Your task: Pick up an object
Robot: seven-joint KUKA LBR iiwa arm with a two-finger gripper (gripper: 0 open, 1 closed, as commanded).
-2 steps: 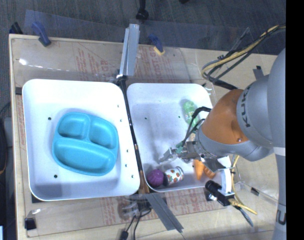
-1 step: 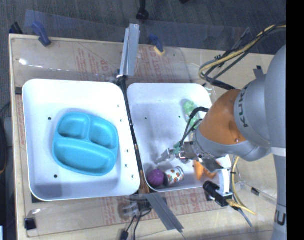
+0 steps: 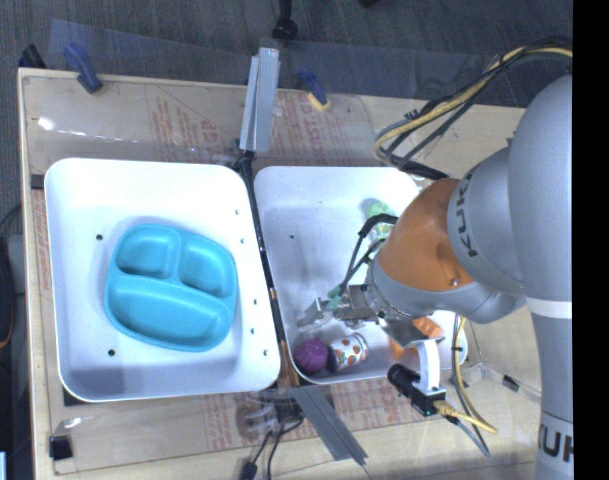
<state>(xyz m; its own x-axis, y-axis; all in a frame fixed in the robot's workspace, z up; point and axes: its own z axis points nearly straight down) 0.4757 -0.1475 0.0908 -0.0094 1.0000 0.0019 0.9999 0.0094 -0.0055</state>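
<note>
Objects for picking sit bunched in the near corner of my right bin [image 3: 284, 258]: one purple ball [image 3: 311, 354] touching one small printed can [image 3: 350, 350] lying on its side, both close against the bin's near wall. That wall and the divider between the two bins hem them in on two sides; the open room lies on their far side, where the white floor of the bin is bare up to the far wall. My pincer [image 3: 329, 310] hangs just beyond them, over the bin floor, its metal tips pointing toward the divider. The ball and can lie nearer the front edge than the tips, apart from them, and nothing sits between the tips. Whether they stand wide or narrow I cannot tell from this slant. One orange thing [image 3: 425, 325] peeks out under my wrist, and one green thing [image 3: 376, 210] shows past my orange band. The left bin [image 3: 74, 198] carries one blue sectioned tray [image 3: 172, 286], with bare white floor all round it. Both bins rest on the counter [image 3: 134, 118].
</note>
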